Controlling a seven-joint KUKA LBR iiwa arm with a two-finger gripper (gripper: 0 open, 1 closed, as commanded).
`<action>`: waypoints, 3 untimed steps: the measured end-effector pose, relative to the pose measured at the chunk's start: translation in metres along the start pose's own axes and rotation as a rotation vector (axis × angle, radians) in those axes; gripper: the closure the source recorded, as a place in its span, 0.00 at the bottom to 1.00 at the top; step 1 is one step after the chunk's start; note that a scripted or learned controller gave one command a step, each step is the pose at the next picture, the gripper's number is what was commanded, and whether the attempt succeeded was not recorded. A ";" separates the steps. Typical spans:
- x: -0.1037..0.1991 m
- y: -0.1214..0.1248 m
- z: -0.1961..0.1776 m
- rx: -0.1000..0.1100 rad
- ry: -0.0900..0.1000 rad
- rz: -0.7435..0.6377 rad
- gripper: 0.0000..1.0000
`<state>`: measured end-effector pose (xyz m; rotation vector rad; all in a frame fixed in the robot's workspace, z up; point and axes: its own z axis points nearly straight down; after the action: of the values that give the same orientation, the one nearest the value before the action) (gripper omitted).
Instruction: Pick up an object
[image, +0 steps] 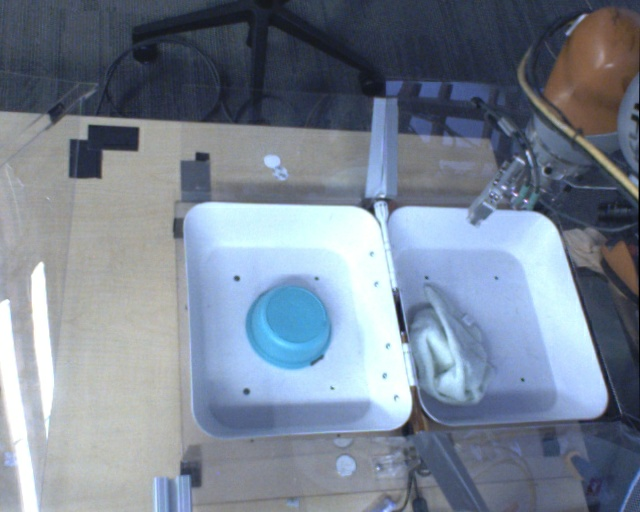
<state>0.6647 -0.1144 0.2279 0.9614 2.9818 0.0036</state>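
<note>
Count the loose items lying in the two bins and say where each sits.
2. A blue bowl, upside down, sits near the middle of the left bin. A clear bag with pale contents lies in the right bin, against its left wall. Something could hide under either.

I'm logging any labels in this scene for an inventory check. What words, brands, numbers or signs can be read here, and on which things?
None can be read.
The blue bowl in the left bin: plain, no marking.
The whitish bundle in the right bin: no print to be seen.
The black patches on the bench: plain black, no lettering.
The arm's orange band: no text legible.
</note>
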 end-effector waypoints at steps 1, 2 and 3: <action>0.025 -0.020 0.122 0.002 0.005 0.008 1.00; 0.009 -0.025 -0.008 0.000 -0.001 -0.229 1.00; 0.018 -0.019 0.124 -0.001 0.000 -0.085 1.00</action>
<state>0.6400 -0.1193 0.1040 0.8336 3.0199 0.0041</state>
